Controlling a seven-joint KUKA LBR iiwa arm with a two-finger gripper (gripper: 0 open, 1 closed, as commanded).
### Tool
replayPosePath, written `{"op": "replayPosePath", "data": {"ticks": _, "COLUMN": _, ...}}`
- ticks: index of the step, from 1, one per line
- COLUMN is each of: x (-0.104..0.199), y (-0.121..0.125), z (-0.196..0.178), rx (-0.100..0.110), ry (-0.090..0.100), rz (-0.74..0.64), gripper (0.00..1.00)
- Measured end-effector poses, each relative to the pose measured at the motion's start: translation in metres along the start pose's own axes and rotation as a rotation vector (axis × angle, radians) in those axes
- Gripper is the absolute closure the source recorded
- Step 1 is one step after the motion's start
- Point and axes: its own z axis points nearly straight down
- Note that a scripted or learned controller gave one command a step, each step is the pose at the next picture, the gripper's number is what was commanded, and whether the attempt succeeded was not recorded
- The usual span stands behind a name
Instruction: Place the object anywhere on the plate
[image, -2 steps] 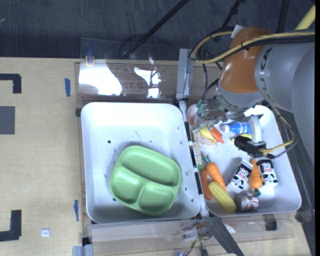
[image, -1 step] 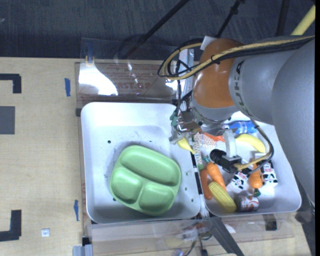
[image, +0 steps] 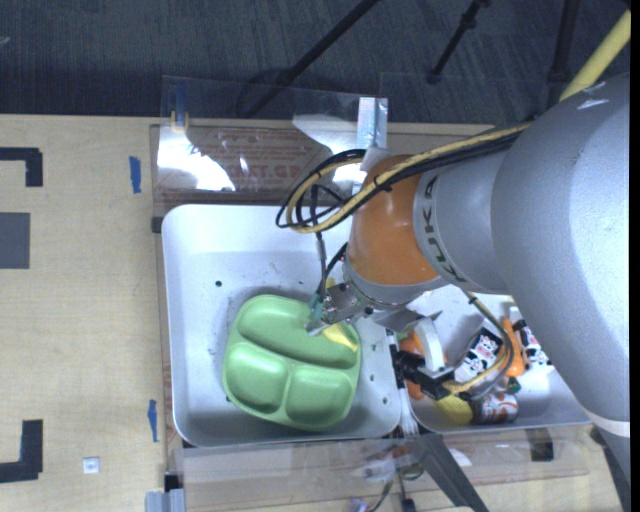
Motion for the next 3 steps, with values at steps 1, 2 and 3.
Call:
{"op": "replayPosePath", "data": {"ticks": 1, "x": 0.008, "y": 0.001, "z": 0.002, "rx": 0.002, "ry": 0.009, "rz": -0.01, "gripper": 0.0}}
{"op": "replayPosePath", "data": {"ticks": 2, "x": 0.028, "y": 0.118, "z": -0.057, "rx": 0.018, "ry": -0.005, "rz": 0.225, "gripper": 0.0}}
{"op": "replayPosePath", "data": {"ticks": 3, "x": -0.026, "y": 0.111, "z": 0.016, "rx": 0.015, "ry": 0.001, "rz": 0.111, "gripper": 0.0}}
